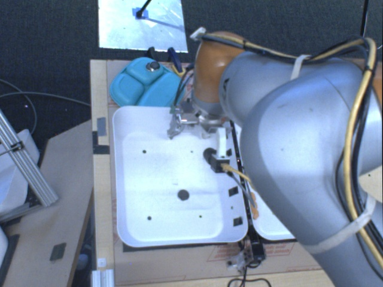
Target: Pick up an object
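My gripper (pixel 177 124) hangs low over the far edge of the left white bin (pixel 134 220), near its back middle. A small dark round object (pixel 183 195) lies on that bin's floor, toward the front and well apart from the gripper. The grey arm with its orange band (pixel 209 64) reaches in from the right and hides most of the right bin (pixel 272 229). Nothing shows in the gripper's grasp.
A light blue plastic item (pixel 143 85) rests just beyond the left bin's far rim, next to the gripper. A dark blue handle-like piece (pixel 175 58) sticks up behind it. A shiny sheet (pixel 140 17) lies at the back. Metal rails (pixel 24 166) stand at left.
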Controlling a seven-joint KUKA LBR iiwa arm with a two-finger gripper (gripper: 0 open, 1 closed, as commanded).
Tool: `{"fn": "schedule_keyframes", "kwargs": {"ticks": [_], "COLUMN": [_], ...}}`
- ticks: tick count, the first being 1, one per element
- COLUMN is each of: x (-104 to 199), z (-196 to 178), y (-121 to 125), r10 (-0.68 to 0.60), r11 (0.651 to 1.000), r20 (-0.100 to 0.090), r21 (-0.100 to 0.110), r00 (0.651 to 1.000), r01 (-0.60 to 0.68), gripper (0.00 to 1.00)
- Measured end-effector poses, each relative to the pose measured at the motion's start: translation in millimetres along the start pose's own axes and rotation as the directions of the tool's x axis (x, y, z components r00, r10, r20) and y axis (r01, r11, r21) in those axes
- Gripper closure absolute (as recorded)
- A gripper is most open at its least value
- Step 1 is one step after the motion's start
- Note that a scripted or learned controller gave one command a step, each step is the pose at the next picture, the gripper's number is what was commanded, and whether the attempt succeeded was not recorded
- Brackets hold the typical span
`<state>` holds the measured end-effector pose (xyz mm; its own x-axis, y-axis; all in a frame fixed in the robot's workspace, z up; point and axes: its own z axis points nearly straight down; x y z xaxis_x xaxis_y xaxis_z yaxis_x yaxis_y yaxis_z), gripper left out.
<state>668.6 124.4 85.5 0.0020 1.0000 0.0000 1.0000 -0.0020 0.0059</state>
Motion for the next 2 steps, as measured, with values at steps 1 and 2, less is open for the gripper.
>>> {"fn": "schedule_keyframes", "kwargs": {"ticks": [1, 2], "x": [3, -4], "z": [-11, 2], "y": [-1, -70], "r10": [-0.008, -0.001], "r11": [1.000, 1.000], "r20": [0.000, 0.000], "r21": [-0.001, 0.012], "r00": [1.000, 1.000], "r01": [0.008, 0.001], "gripper": [1.00, 1.00]}}
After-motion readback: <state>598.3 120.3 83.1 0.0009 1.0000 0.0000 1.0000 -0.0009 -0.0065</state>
